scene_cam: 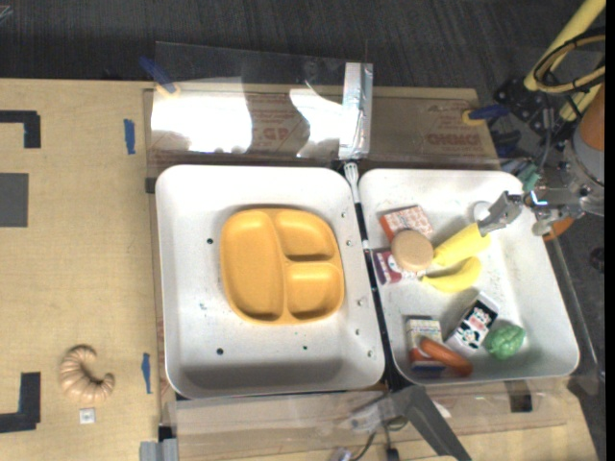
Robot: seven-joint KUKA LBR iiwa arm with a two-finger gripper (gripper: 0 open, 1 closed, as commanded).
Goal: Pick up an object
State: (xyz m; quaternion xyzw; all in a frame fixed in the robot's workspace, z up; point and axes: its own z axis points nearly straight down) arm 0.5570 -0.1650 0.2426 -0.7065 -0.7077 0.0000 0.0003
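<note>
Cardboard covers the bench (67,257); a croissant (85,373) lies far left. Next comes the left bin (183,257) holding a yellow tray (282,262). Rightward, the right bin (548,286) holds a banana (459,257) among clutter. At its upper right the pincer (519,211) hangs; whether it is apart or together I cannot tell. Best descend straight over the banana, centred across it.

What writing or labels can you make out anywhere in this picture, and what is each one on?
No text here can be read for certain.
Cardboard panel behind the right bin: reddish printed letters, too blurred to read.
Cardboard behind the clear sheet: similar red print, washed out by glare.
Small red-and-white box: print too small.
Black-and-white carton: markings, illegible.
Small white tag on the bench: too small.
</note>
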